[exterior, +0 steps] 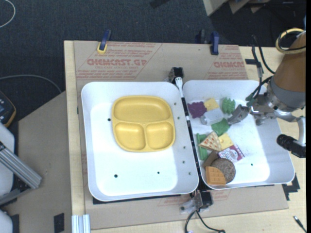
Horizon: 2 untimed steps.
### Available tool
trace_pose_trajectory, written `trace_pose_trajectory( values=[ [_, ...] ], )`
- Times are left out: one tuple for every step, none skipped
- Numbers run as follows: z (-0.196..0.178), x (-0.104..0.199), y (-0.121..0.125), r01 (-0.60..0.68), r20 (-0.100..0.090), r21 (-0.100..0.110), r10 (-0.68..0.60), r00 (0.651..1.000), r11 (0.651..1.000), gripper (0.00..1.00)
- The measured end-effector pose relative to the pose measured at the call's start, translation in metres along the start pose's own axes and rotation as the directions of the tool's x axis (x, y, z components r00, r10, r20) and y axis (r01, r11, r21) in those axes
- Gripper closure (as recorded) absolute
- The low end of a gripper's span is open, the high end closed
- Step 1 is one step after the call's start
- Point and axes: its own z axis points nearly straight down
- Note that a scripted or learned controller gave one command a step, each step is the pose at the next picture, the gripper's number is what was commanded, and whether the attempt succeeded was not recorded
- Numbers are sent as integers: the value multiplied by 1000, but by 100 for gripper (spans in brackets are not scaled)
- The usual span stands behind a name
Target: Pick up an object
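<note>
Where toys crowd: jaws [239, 115] overhead.

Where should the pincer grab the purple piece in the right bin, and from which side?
Probably by its top edge, coming straight down. The purple piece lies at the back-left corner of the right bin, close to the wall, so a sideways approach looks cramped. Its far and left sides look free; the yellow piece and a pale item crowd its right side. The pincer sits further right.
</note>
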Motion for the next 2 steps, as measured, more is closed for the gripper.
trace_pose_trajectory(
  values=[
    [64,1,-5,0,-1,1,0,1000,1000,0],
    [95,2,-5,1,0,-4,-1,1000,1000,0]
  ],
)
